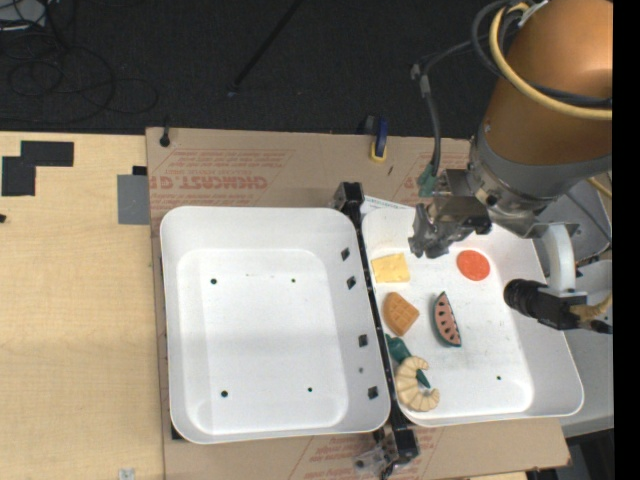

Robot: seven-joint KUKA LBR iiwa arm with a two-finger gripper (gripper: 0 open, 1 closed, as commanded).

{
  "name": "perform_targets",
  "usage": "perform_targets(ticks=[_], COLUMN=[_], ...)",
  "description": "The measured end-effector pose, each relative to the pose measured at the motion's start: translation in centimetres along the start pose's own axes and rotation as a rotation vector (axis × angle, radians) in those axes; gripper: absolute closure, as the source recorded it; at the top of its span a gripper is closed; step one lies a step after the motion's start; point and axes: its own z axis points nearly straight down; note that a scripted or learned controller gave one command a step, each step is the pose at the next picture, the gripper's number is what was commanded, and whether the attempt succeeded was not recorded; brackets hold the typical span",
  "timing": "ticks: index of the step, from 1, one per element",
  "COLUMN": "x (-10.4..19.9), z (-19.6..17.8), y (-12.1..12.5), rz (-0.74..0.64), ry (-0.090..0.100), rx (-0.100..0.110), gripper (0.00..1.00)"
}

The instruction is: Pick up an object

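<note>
The dark metal gripper (432,240) hangs over the far part of the right bin (545,393), just beside a flat yellow cheese-like square (391,268) and a flat red-orange disc (474,265); whether its fingers are parted is impossible to tell. Nearer lie a tan waffled wedge (401,314), a watermelon slice (446,319) and a ridged, cream croissant-like piece (417,383).
</note>
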Motion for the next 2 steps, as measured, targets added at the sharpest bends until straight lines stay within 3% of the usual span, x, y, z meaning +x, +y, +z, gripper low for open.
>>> perform_targets(ticks=[1, 2], x=[6.4, 4.6], z=[-1.7, -7.3], y=[1.6, -4.6], rz=[-0.002, 0.003], ry=[0.001, 0.001], rx=[0.003, 0.000], gripper=[1.00, 1.00])
